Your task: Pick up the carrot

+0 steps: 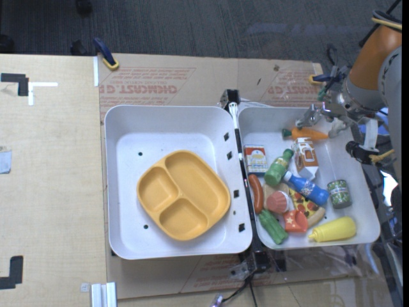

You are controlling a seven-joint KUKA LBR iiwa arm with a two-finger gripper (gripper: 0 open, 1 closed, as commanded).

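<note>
Two white bins are sitting side by side: the left bin and the right bin. The left bin is holding one yellow divided plate. The right bin is holding one carrot, one green bottle, one blue bottle, one yellow bottle, one sausage, one pizza slice, one can and two small cartons.

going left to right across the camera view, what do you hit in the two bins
yellow divided plate → hot dog → green bottle → blue bottle → green-lidded jar. The carrot lies at the back of the right bin, with the claw just above it.
</note>
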